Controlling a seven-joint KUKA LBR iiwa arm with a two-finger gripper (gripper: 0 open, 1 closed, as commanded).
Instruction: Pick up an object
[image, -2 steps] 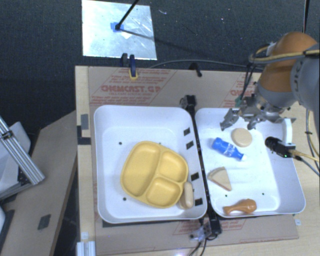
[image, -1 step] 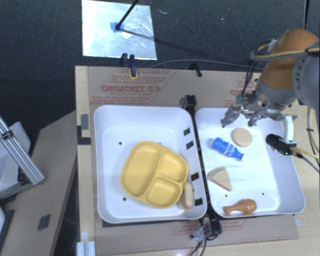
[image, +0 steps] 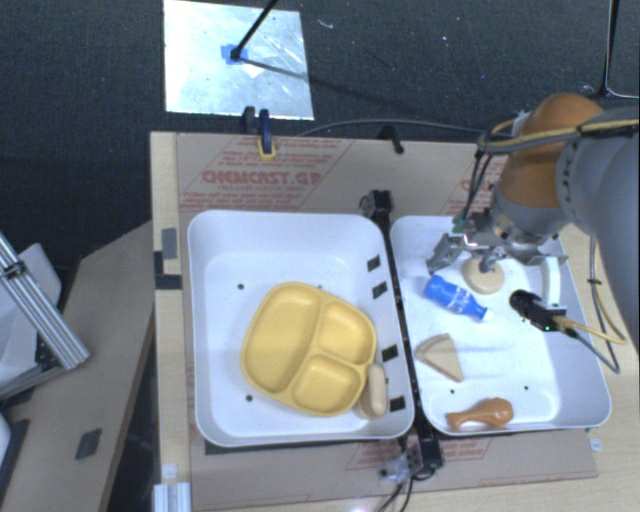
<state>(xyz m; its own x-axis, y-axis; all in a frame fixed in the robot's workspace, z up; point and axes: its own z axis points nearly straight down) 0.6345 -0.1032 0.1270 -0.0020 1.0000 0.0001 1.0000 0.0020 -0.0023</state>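
Camera view: left bin (image: 215, 300) holds a yellow divided tray (image: 305, 345); right bin (image: 580, 385) holds a blue bottle (image: 455, 298), wedge (image: 440, 357) and drumstick (image: 480, 413). Gripper (image: 480, 255) hovers above the bottle, its opening impossible to judge.

Blue bottle (image: 455, 297) lying on side, tilted, mid right bin. Tan wedge (image: 440, 357) lying flat just below it. Orange-brown drumstick (image: 480, 413) lying near front wall. Round cream disc (image: 487, 277) sitting beside bottle, under gripper.
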